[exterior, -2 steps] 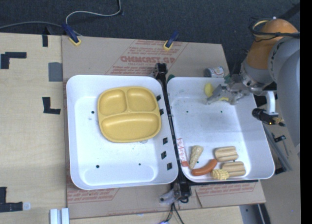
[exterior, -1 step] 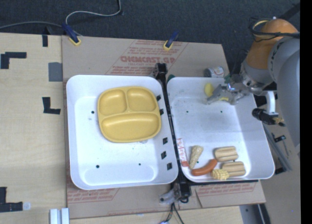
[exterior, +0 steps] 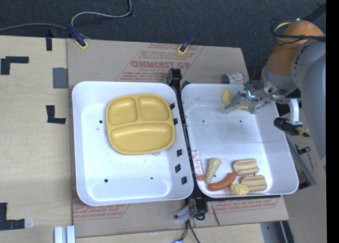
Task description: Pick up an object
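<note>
the gripper (exterior: pixel 239 104) is hovering over the right bin's (exterior: pixel 275 146) far edge, jaw state impossible to tell, with a small yellow piece (exterior: pixel 227 97) sitting just beside its tips, toward the left bin (exterior: pixel 85 131).

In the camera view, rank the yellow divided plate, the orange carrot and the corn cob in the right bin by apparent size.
1. Yellow divided plate, by far the largest.
2. Orange carrot.
3. Corn cob, smallest.
The carrot and the cob lie side by side, so nearness hardly skews them, though the gap between them is modest.
</note>
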Controlling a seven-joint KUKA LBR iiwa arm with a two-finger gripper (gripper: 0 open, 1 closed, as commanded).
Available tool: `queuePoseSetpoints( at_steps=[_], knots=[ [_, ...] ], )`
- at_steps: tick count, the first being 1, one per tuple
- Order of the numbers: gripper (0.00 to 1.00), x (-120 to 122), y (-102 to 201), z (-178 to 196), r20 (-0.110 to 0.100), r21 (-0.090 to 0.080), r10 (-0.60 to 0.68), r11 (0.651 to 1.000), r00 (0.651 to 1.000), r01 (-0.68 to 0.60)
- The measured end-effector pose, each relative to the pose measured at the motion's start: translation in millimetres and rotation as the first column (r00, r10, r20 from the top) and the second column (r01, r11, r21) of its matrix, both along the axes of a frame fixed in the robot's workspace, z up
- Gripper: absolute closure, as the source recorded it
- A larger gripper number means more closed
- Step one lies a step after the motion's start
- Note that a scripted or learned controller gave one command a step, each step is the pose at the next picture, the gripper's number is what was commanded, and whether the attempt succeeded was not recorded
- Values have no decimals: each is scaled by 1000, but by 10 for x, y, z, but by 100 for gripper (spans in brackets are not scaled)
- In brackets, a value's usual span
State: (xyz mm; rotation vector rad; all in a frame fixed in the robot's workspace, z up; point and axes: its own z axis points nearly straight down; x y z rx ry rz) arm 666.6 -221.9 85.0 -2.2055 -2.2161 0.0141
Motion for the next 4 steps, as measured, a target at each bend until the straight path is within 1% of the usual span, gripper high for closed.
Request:
queuePoseSetpoints(
  at_steps=[1, 2, 3, 4],
  knots=[
    [0, -777, -11, 23, 21, -4, -4, 1000, 1000, 4],
    [0, -182, 743, 13, 22, -4, -1, 1000, 1000, 1],
    [100, -189, 736, 106, 19, -5, -1, 1000, 1000, 1],
    [100, -941, 1378, 993, 16, -3, -2, 1000, 1000, 2]
  ],
)
